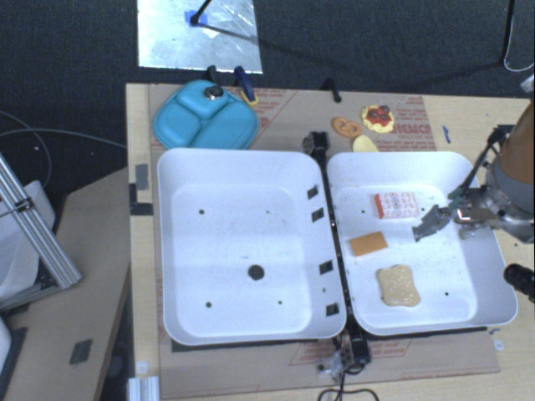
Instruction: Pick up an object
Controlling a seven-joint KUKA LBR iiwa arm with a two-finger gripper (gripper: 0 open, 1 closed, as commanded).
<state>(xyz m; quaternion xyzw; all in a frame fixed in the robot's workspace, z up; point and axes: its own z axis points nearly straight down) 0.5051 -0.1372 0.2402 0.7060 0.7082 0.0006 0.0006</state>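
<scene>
The right bin point(468, 303) holds three things: a red and white packet point(394, 205) near its back, a flat orange square point(368, 243) in the middle, and a tan toast-shaped piece point(398, 286) towards the front. My gripper point(448, 226) hangs over the right half of this bin, just right of the packet and the orange square. It is open, with one finger point(430, 223) pointing left and down. Nothing sits between the fingers, and it touches none of the three things.
A small dark disc point(256, 272) lies in the left bin point(180, 224). Behind the bins are a blue divided tray point(206, 117), several small toy foods point(378, 117) and a silver sheet point(198, 22). A metal frame point(33, 241) stands at the far left.
</scene>
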